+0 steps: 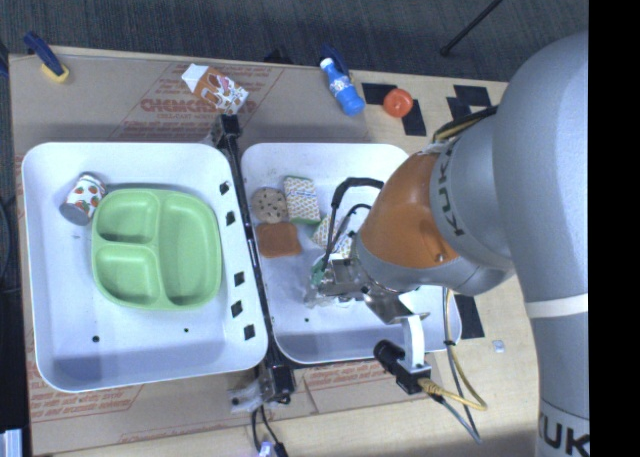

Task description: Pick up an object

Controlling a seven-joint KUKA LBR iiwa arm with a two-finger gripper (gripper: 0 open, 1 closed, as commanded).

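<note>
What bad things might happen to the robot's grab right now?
1. The gripper is low in the right bin, and its arm hides the toys beneath, so it may close on nothing.
2. The cookie, brown block and checkered block sit bunched together, so the arm could nudge one instead of lifting it.
3. The gripper is close to the bin floor and might scrape it.
</note>
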